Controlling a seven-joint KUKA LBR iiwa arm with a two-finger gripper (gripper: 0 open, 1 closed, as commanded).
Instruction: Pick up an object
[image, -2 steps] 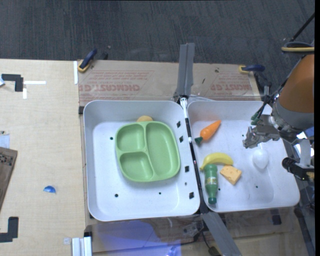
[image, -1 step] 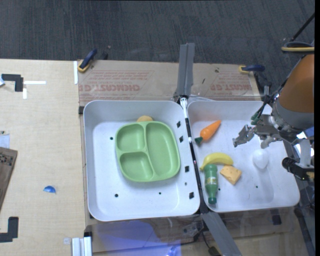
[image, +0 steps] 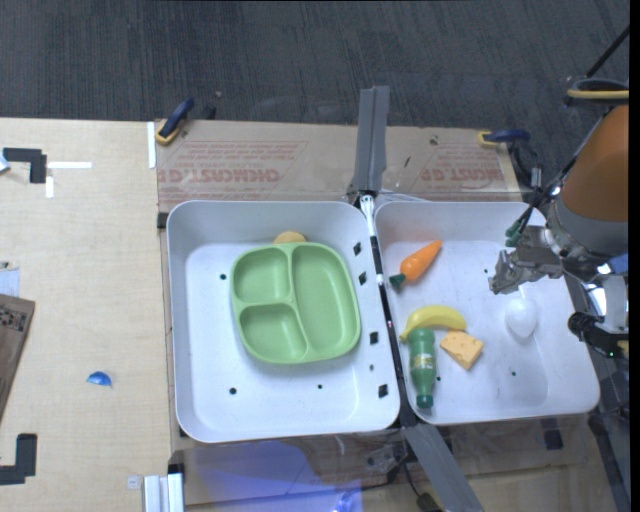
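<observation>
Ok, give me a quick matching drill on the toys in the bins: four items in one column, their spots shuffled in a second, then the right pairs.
Items:
1. green divided plate
2. carrot
3. green bottle
4. white egg

Places:
A. right bin, far end, close to the divider
B. right bin, just below the gripper
C. left bin, in the middle
D. right bin, near end, along the divider, below the banana

Pairs: 1-C, 2-A, 3-D, 4-B
</observation>
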